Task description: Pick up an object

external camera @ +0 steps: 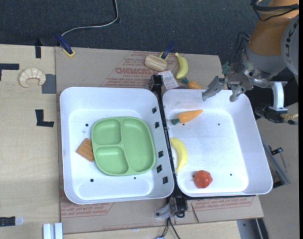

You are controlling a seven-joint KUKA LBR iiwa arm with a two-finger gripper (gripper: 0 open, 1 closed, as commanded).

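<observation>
The right white bin [251, 148] holds a carrot [187, 116] near its back left, a yellow banana [179, 153] against its left wall, and a red tomato [203, 179] near the front. My gripper [222, 90] hangs over the bin's back right edge, open, with nothing between its fingers [210, 90]. The carrot lies a short way to its left and below.
The left bin [72, 133] holds a green divided plate [123, 145] with a tan cracker [85, 149] beside it. Behind the bins lie a bread roll [155, 62], another banana [181, 66] and a small packet [167, 78]. A croissant [33, 76] sits far left.
</observation>
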